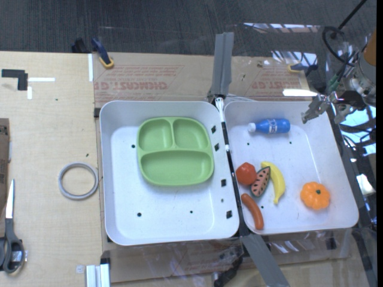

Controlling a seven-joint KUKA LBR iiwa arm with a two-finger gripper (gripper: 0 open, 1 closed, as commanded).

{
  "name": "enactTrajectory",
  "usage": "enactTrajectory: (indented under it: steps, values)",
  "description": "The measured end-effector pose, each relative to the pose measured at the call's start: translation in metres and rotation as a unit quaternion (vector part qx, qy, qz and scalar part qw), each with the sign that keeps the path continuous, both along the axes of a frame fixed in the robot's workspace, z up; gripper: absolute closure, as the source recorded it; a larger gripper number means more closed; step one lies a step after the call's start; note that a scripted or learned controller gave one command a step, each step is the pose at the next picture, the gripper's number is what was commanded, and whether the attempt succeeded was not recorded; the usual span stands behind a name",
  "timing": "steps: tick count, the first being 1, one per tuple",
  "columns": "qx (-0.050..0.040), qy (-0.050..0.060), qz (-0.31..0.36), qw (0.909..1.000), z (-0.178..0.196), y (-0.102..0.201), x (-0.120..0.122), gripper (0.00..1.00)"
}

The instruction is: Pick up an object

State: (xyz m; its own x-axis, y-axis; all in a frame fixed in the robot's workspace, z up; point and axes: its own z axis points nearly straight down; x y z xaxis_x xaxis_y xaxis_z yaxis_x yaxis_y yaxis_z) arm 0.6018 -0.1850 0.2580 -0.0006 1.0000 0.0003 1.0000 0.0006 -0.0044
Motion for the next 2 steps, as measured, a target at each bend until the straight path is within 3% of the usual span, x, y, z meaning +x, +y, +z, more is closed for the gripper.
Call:
enactTrajectory:
  steps: [1, 2]
  values:
    - [0.0005, 0.000, 0.122, 0.9926, -0.149, 0.006, -0.032, 0.00]
    - [0.0011, -0.001, 0.248, 0.9688, -0.168, 0.059, -0.063, 0.00]
